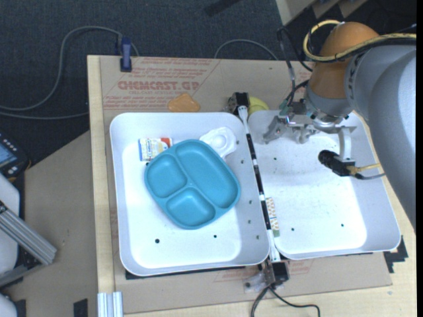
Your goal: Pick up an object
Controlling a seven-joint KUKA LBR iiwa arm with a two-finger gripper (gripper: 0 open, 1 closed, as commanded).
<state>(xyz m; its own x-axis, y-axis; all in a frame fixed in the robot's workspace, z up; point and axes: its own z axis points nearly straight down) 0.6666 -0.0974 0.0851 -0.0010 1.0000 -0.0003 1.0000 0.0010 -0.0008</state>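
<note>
A blue divided plate point(192, 182) lies in the middle of the left bin point(135, 243). A small white packet with orange and blue print point(153, 147) rests at the plate's upper left edge. A white cup-like piece point(219, 140) sits at the plate's upper right, close to the bin's wall. My gripper point(293, 128) is low over the far left corner of the right bin point(330, 233), apart from all these things. I see nothing between it and the bin floor.
An orange lump point(184, 102) lies on the cardboard behind the left bin. A yellow object point(256, 104) and a black part point(238, 100) sit behind the bins' shared rim. A black piece with a yellow cable point(335, 162) hangs off the arm over the right bin.
</note>
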